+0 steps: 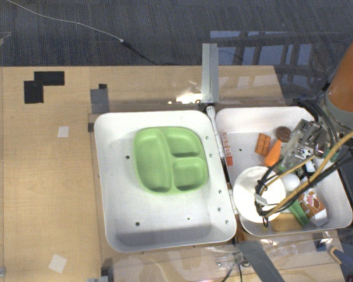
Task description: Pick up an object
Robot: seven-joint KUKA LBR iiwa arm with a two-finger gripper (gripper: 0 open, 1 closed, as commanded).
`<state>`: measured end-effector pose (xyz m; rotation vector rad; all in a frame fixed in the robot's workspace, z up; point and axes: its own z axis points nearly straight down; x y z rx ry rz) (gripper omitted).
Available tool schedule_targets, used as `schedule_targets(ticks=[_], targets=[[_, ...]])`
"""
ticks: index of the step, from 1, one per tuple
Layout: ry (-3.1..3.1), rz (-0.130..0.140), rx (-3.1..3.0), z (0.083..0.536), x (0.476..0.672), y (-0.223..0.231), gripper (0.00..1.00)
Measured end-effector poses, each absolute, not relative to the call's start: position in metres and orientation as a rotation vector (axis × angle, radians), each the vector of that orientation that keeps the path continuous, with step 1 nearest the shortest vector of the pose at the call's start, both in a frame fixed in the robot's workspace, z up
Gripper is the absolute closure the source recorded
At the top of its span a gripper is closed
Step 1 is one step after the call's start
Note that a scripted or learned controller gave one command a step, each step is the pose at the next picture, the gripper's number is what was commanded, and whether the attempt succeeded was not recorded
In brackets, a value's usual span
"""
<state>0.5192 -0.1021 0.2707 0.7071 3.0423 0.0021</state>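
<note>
So the two shallow white plastic bins are sitting side by side on the wooden bench (42, 193). The left bin (119, 224) is carrying a light green divided plastic tray (168, 159) pretty much in its middle, and nothing's going on over there. The right bin (241, 124) is where the clutter is.

The grey arm with the orange band (346, 88) is reaching in from the right over the right bin, cables looping down across it. The gripper (297, 147) is hanging low over the middle of the pile, so I'd say it's in the reach-down part of the pick, not the lift. Honestly can't tell how the gripper is set from this angle, too much metal and cable in the way, and I'm not seeing anything clearly clamped in it.

Stuff in that bin, biggest first: a round white bowl (254, 192) at the near left, a small brown-and-white packet (315, 206) near the front right, an orange carrot-shaped toy (273, 153) just left of the gripper, a small orange block (263, 143) beside it, and a brown round disc (283, 133) above.

Next move, I'm guessing: it's needing to settle on one item, probably the carrot, close around it, then lift straight up without snagging cables.
</note>
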Motion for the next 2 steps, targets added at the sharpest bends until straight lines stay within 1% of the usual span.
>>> schedule_targets(ticks=[1,2], targets=[[3.123,-0.001,0.214,0.1516,0.5217,-0.1249,1.00],[3.119,-0.001,0.213,0.1528,0.5228,-0.1246,0.00]])
